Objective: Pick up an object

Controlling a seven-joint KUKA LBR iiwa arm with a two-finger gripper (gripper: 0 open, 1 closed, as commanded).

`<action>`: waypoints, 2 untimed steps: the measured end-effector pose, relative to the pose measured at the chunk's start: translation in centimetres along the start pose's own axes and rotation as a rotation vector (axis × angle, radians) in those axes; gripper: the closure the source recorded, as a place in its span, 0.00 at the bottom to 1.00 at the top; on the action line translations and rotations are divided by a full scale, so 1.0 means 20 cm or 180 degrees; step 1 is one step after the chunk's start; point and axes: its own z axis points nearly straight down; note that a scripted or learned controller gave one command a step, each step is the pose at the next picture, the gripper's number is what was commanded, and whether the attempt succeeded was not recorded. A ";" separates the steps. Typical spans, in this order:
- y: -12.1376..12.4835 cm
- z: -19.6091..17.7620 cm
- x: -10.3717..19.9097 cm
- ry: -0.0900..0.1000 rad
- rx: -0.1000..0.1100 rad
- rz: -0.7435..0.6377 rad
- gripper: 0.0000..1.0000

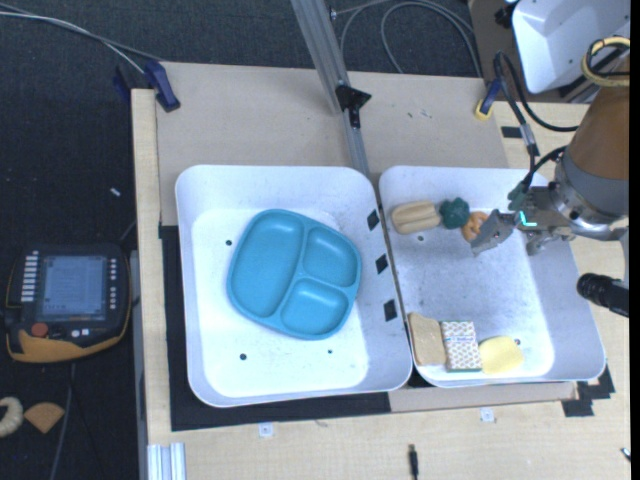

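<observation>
Orange piece (473,225) is what I take as the nearest thing to pick: it lies in the upper part of the right bin (560,298), and the gripper (497,232) sits just beside it on its right, so close that I cannot say whether they touch. I cannot tell from this view whether the pincer is spread or pressed together, and I see nothing clearly pinched in it. The arm (600,158) comes in from the right, over the bin's upper right corner.

A green lump (456,209) sits right against the orange piece on its upper left, and a tan roll (414,216) lies lengthwise just left of the lump, near the wall between the bins.

Along the lower edge of the same bin I see three more things in a row: a tan slab (426,340), a small patterned square (460,345) touching it, and a yellow block (500,354) just right of the square. The middle of the bin between the two groups is bare.

The left bin (200,268) holds a blue divided plate (294,272), lying flat, roughly at its centre
</observation>
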 end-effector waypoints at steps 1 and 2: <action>0.00 0.00 0.00 0.0000 -0.0003 0.0000 0.00; -0.02 0.23 -0.03 0.0002 0.0014 0.0007 0.00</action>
